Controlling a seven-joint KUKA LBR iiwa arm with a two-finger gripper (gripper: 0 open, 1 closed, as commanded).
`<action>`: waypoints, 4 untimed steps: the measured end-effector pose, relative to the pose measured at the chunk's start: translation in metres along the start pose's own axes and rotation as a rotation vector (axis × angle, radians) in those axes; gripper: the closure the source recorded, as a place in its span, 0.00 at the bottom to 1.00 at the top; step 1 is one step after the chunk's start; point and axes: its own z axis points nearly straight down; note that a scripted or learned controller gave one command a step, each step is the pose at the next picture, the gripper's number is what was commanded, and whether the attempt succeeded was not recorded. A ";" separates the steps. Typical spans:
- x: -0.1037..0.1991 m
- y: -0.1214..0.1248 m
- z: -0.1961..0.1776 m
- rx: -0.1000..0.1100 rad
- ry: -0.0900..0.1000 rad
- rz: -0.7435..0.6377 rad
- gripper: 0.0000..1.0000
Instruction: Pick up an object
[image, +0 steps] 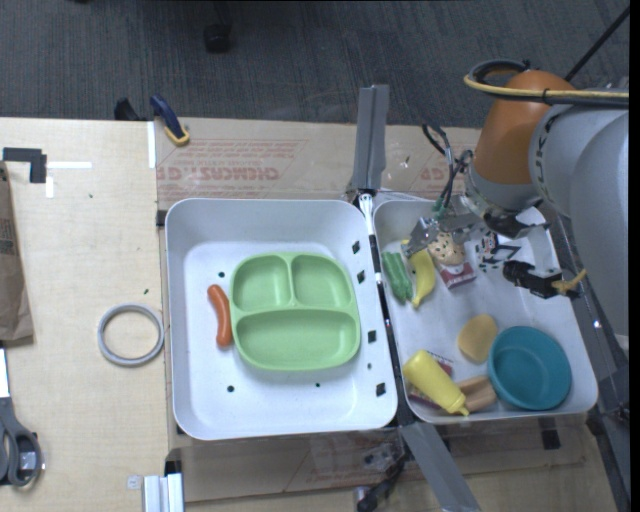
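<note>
The wooden bench (80, 260) bears two shallow white bins. The left bin (190, 300) holds a smooth green three-part tray (295, 310), with an orange sausage-shaped piece (220, 314) at the tray's 9 o'clock. In the right bin (585, 340) the gripper (440, 235) sits at 11 o'clock; how far it is open cannot be told. Below it lie a banana (424, 278) and a green pod (396, 276); a blue bowl (530, 366) sits at 4 o'clock, a yellow bottle (436, 380) at 7. A grey ring (130, 333) lies on the bench.
</note>
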 end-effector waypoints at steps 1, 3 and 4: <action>0.001 -0.015 -0.009 0.002 0.004 -0.154 0.00; -0.002 -0.008 -0.001 -0.006 0.001 -0.236 0.00; -0.004 -0.006 -0.015 -0.013 -0.003 -0.233 1.00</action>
